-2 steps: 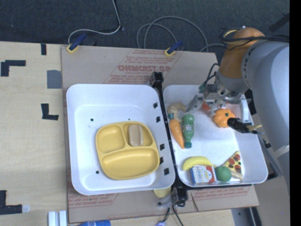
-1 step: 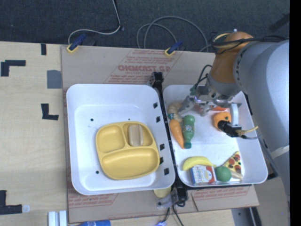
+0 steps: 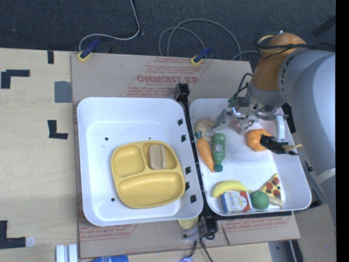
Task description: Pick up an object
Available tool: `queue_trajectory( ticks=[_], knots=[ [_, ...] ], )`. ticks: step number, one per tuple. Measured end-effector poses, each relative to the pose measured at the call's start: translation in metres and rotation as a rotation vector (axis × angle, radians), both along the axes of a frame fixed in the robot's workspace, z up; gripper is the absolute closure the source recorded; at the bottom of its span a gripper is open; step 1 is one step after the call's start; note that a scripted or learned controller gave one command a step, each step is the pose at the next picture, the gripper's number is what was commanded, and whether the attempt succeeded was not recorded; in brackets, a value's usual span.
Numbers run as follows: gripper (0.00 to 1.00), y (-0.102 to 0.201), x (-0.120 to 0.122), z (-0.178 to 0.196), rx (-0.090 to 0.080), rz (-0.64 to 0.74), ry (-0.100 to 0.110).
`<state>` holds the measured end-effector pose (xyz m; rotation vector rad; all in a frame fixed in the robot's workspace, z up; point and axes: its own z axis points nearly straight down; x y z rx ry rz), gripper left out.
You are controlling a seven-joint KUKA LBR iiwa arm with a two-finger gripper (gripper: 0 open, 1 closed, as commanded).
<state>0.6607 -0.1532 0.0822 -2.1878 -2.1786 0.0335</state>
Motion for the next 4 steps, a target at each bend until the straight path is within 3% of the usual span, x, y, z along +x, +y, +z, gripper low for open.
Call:
queue_trajectory(
  ticks=[1,2,3,4],
  knots=[
    [0.00,-0.010,0.003,0.036,-0.018,0.003,-0.032],
    [0.00,0.044,-0.022,0.015,-0.041,0.003,-0.060],
    [0.00,0.022,-0.032,0.012,-0.024,0.003,-0.051],
    [0.00,0.017,-0.004,-0.001,-0.014,-0.001,-0.007]
  ],
)
